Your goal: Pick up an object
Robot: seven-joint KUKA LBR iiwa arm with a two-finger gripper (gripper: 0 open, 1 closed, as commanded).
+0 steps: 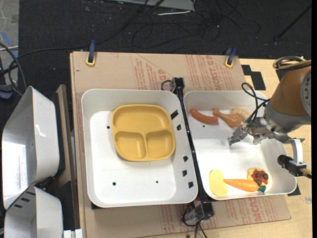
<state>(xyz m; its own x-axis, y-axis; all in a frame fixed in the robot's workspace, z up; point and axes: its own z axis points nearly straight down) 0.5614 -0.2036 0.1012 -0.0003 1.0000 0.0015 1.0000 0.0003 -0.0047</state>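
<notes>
Your likely targets all lie in the right bin (277,158). Along its far side you have a sausage (203,116) and, just beside it, a drumstick (229,117) with a pale, crumpled-looking piece at its right end that you cannot identify from here. Along the near wall sit a yellow disc (216,182), a carrot (241,185) touching it, and a small pizza slice (258,176) touching the carrot's thick end.

These look like toy food: judge them light, stiff and smooth, so expect them to skid or roll out of a loose pinch. The sausage is your cleanest pick, because it lies apart from the walls with bare floor on both long sides; take it across its narrow middle. The carrot tapers, so grip near the thick end, though the neighbours crowd it. The disc lies flat and offers little edge.

The gripper (237,137) hangs over the middle of the right bin, near the drumstick's right end but not on it. Nothing sits between its fingers. They read as a dark, narrow point, probably drawn close together, but the view is too small for you to be sure how far apart they stand.

The left bin (94,148) holds a yellow divided plate (143,132), well apart from the gripper.
</notes>
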